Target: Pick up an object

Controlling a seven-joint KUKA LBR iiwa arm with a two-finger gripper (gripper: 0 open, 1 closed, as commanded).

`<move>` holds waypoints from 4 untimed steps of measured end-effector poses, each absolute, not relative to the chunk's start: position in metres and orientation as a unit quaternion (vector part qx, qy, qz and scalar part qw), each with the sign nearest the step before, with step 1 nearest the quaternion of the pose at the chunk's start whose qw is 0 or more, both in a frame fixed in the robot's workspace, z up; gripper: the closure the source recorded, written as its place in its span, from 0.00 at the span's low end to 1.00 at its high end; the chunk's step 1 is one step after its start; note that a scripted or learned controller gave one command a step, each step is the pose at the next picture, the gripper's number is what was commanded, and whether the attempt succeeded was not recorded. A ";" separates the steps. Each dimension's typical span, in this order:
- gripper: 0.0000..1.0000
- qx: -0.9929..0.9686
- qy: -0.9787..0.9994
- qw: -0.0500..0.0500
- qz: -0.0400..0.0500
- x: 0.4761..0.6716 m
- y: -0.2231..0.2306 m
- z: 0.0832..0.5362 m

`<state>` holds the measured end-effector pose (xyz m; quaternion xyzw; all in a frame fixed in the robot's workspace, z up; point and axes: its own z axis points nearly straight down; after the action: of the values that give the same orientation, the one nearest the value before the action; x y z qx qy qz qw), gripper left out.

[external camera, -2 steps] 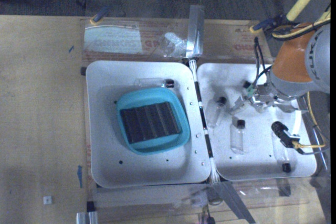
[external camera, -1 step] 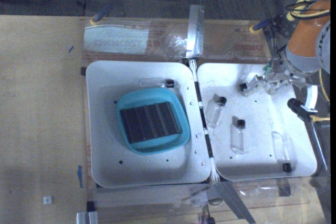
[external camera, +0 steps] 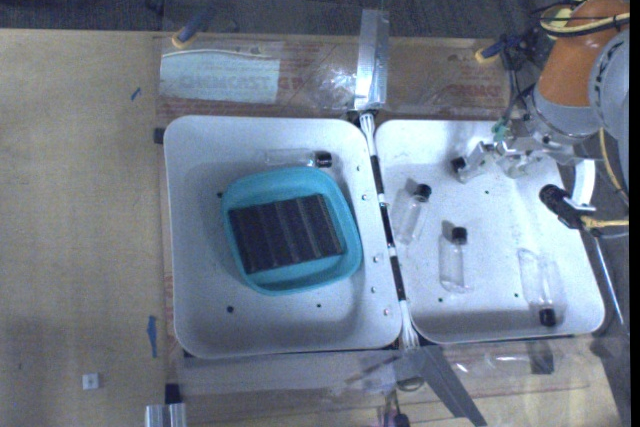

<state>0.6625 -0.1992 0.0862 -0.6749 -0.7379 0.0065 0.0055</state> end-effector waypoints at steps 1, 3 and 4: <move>0.00 -0.720 -0.694 0.005 0.009 0.660 -0.165 0.087; 0.00 -0.667 -0.745 0.001 0.000 0.596 -0.145 0.096; 0.00 -0.675 -0.738 0.001 -0.004 0.630 -0.210 0.089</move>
<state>0.6300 -0.2100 0.0892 -0.6748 -0.7380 -0.0038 0.0008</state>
